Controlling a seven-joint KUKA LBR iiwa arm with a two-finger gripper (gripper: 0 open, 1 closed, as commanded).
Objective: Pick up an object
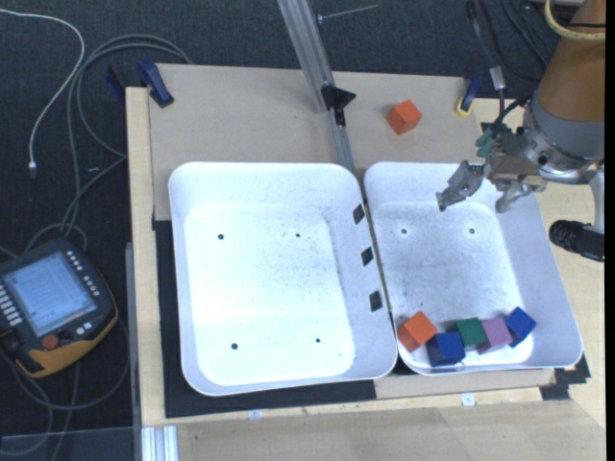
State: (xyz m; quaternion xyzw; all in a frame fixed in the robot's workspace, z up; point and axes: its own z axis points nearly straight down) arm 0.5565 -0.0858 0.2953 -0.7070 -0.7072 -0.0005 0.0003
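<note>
Several small blocks lie in a row along the near edge of the right bin (538, 257): an orange block (417, 329), a dark blue block (446, 348), a green block (471, 332), a pink block (496, 332) and a blue block (520, 324). My gripper (480, 190) hangs over the far part of the right bin, well away from the blocks. Its two fingers are spread apart, with nothing between them.
Another orange block (405, 116) sits on the bench beyond the bins. The left bin (192, 257) lies beside the right one. A metal pole (307, 41) slants up from between the bins. A teach pendant (48, 301) and cables lie on the floor at left.
</note>
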